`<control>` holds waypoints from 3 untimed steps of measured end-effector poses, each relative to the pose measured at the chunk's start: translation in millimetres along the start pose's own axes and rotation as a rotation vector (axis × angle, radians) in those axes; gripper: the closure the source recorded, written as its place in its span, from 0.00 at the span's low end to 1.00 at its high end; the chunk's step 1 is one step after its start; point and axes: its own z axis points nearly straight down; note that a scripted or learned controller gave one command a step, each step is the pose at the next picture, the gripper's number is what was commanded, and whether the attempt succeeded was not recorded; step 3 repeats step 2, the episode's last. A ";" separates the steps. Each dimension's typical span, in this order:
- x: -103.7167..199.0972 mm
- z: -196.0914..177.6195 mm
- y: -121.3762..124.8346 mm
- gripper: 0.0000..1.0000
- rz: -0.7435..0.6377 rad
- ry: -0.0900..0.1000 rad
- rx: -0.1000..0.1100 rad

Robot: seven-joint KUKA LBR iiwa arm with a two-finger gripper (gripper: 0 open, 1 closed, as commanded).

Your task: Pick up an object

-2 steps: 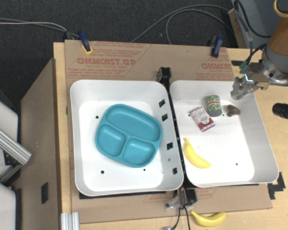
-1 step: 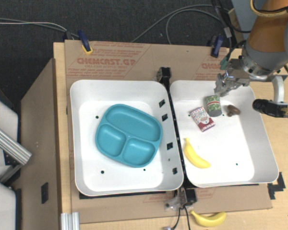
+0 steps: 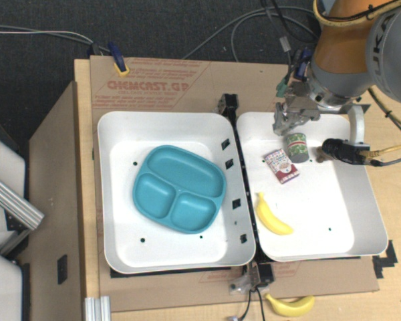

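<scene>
Cardboard-topped counter carries two white bins. Left bin: blue divided plate. Right bin: banana, red packet, small can directly below the gripper, touching or nearly; jaws' opening can't be told.

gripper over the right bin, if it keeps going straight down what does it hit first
Most likely the small green-labelled can, which sits right under the gripper at the back of the right bin. Depth is hard to judge from this slanted view, so it could land just beside it.
</scene>
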 end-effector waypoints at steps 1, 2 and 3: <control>52.2 -1.7 3.9 1.00 0.000 -0.001 -0.003; 110.4 18.2 16.5 1.00 -0.001 0.000 -0.002; 110.4 18.2 16.5 1.00 -0.001 0.000 -0.002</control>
